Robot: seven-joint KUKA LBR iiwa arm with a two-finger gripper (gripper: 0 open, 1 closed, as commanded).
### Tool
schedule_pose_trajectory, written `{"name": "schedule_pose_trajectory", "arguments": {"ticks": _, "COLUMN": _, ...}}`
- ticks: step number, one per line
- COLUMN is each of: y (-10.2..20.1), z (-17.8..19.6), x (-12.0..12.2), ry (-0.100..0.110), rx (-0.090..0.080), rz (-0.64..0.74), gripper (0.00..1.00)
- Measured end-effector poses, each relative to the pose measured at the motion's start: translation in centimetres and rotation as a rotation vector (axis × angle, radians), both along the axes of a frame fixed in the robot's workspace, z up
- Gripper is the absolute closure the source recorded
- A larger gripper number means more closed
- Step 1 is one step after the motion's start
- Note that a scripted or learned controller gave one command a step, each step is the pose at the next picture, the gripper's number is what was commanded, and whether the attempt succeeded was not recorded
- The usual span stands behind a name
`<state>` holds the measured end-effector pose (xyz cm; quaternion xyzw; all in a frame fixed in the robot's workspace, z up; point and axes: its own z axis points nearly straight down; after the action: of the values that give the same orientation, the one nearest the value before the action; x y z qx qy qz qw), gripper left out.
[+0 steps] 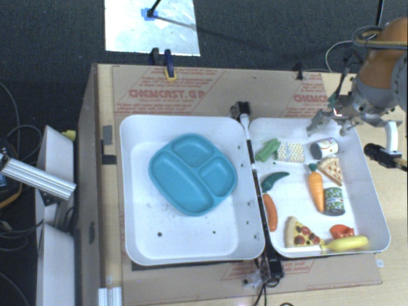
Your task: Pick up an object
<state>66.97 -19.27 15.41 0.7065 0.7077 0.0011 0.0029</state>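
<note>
The right bin [376, 215] holds several toy foods. A small white can [325, 148] lies on its side near the far edge, with a pizza wedge [331, 169], a carrot [316, 190] and a green can [334, 200] in front of it. My gripper [330, 127] hangs above the bin's far right corner, just behind the white can. It is open, its two grey fingers spread, with nothing between them.
Also in the right bin are a green pod [268, 150], a pale speckled block [291, 151], a dark green chili [274, 180], an orange sausage [270, 211], a second pizza slice [301, 233], a red piece [341, 230] and a banana [347, 243]. A blue divided plate [193, 173] lies in the left bin [137, 234].
</note>
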Motion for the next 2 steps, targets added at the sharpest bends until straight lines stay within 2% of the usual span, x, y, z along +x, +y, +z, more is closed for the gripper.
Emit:
{"name": "schedule_pose_trajectory", "arguments": {"ticks": 1, "y": 1.28, "z": -3.24, "x": -0.54, "ry": -0.001, "rx": 0.000, "rz": 0.002, "gripper": 0.00}}
{"name": "schedule_pose_trajectory", "arguments": {"ticks": 2, "y": 0.31, "z": -2.92, "x": -0.03, "ry": 0.002, "rx": 0.001, "rz": 0.001, "gripper": 0.00}}
